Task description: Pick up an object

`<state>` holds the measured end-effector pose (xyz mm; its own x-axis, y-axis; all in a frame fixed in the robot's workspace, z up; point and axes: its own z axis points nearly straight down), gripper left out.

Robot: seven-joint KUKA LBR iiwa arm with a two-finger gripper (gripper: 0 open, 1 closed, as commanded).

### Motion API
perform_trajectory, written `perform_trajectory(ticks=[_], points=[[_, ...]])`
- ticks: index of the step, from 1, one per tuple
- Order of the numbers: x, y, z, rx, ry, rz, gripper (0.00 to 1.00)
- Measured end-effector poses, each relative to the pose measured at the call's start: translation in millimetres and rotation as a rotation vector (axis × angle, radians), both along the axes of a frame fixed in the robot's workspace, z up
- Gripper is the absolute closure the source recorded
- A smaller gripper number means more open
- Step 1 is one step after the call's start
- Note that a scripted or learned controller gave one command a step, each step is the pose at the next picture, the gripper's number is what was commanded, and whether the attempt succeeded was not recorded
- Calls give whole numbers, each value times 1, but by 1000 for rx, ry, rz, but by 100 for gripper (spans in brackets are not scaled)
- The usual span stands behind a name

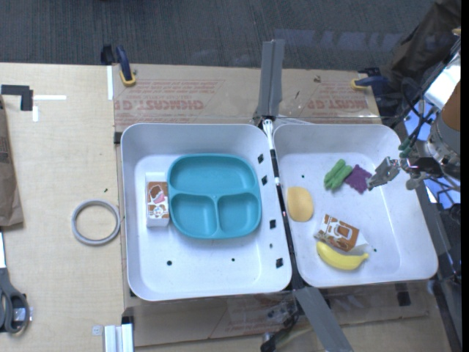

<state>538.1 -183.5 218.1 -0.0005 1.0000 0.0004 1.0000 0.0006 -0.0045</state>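
Fingers (384, 173) near purple toy (357, 178) — apart.

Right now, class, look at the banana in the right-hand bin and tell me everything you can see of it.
The banana is yellow and smooth, likely a plastic toy, with a dark tip at its right end. It lies flat and curved like a smile near the front of the right bin. A small brown and white carton lies against its upper side. The pincer is well away from it.

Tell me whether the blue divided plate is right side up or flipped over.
Right side up. The blue divided plate lies flat in the left bin with its three hollow compartments facing up; nothing is visible in them.
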Motion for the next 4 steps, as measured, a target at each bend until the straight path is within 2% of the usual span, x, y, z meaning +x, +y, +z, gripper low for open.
perform_trajectory(ticks=[1,2,3,4], points=[[40,23,-51,-2,-1,-370,0],[-60,38,-43,-1,0,-331,0],[-60,79,-6,-1,-4,-149,0],[2,31,-43,-2,0,-200,0]])
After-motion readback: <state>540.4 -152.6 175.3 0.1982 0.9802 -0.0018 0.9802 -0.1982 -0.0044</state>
